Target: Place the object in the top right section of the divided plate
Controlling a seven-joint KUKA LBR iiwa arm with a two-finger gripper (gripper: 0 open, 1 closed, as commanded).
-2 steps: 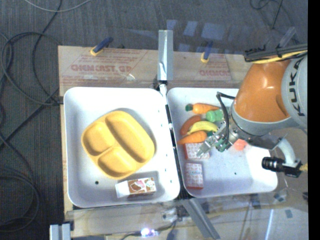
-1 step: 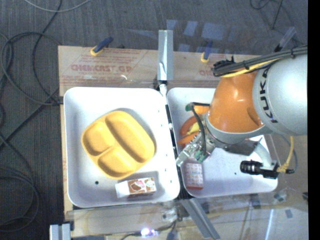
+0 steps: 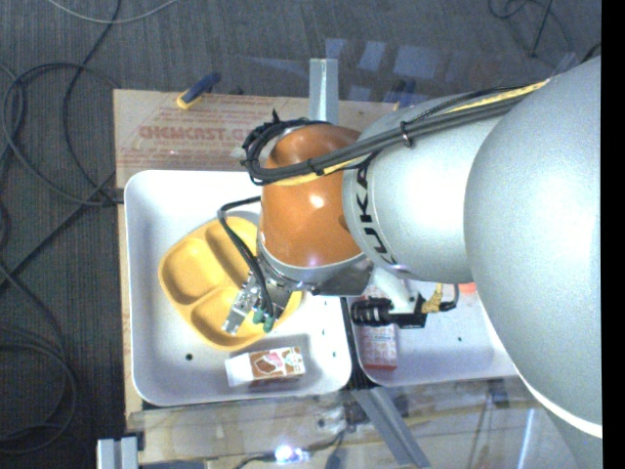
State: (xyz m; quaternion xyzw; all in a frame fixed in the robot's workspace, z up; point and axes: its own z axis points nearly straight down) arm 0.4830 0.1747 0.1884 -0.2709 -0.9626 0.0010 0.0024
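A yellow divided plate (image 3: 200, 272) lies in the left white bin (image 3: 146, 360), with its right part hidden under the arm. My gripper (image 3: 250, 311) hangs over the plate's lower right section, just under the orange wrist band (image 3: 303, 208). A small green piece shows at its tip; I cannot tell what it is. A white packet with a brown picture (image 3: 267, 364) rests flat on the bin floor just below the plate.
The grey arm (image 3: 488, 223) covers most of the right bin (image 3: 439, 355) and the bins' shared wall. A red-labelled item (image 3: 378, 345) lies in the right bin's near left corner. A wooden board (image 3: 186, 130) sits behind the bins.
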